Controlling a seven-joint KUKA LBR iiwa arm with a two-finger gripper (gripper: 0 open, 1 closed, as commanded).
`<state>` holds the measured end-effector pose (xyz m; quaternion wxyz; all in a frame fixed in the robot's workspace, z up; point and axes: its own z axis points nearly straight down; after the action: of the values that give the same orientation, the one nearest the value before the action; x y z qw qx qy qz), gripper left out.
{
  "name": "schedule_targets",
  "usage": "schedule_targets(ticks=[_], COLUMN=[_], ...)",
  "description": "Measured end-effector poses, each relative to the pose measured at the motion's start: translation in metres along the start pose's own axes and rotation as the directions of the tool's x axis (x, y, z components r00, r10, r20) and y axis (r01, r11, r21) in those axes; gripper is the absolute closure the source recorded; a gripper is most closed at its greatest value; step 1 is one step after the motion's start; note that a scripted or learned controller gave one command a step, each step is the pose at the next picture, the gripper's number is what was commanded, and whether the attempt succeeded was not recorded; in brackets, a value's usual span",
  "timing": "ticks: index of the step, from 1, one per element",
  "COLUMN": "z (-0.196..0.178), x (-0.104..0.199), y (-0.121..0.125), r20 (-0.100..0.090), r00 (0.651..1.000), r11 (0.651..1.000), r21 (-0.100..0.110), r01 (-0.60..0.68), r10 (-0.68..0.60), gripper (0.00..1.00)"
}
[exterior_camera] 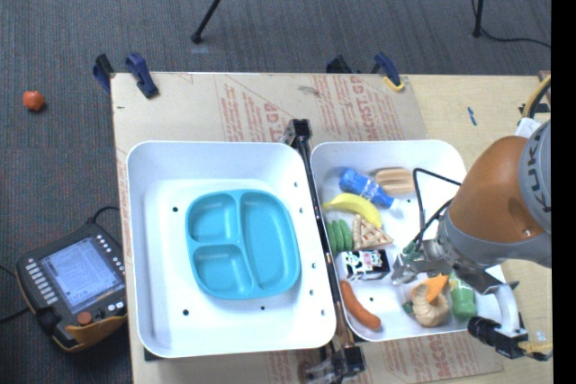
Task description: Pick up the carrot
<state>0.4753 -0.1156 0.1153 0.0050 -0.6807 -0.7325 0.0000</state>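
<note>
A plywood bench (261,108), held down by blue clamps (141,75) along its far edge, carries two shallow white bins side by side so that items can pass from one to the other. The left bin (153,184) holds a turquoise sectioned plate (243,245), laid flat at its centre, presumably as a receiving dish. The right bin (441,153) holds the clutter of toy foods. The grey arm with its orange band (490,193) enters from 3 o'clock and hangs over the bin's 4 o'clock corner, its wrist hiding part of the contents. At the bin's 12 o'clock side lie a bread roll (394,180) and a blue bottle (367,187); toward the centre lie a banana (355,207), a green pepper-like piece (339,236), a waffle-like wedge (369,234) and a cow-patterned carton (364,263); a sausage (360,306) lies at 7 o'clock. The gripper (412,263) sits just at 10 o'clock of the carrot (436,286), which rests slanted against a tan lumpy item (427,307) and beside a green block (463,299) near the 5 o'clock corner. Whether the gripper is spread or pressed together cannot be told; nothing is seen pinched in it. In judgement, the carrot is not yet lifted, and its crowding neighbours leave little room for a clean approach.
</note>
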Motion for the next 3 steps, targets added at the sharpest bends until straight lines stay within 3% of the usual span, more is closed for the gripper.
schedule_targets(ticks=[1, 2, 3], z=[0.000, 0.028, 0.028], x=[0.000, -0.011, 0.023], y=[0.000, -0.001, 0.002], r20=[0.000, 0.006, 0.006], r00=[1.000, 0.978, 0.943], r11=[1.000, 0.978, 0.943], r21=[0.000, -0.002, -0.002], r01=[-0.002, 0.207, 0.332], r10=[0.002, -0.207, -0.332], gripper=[0.00, 0.00, 0.00])
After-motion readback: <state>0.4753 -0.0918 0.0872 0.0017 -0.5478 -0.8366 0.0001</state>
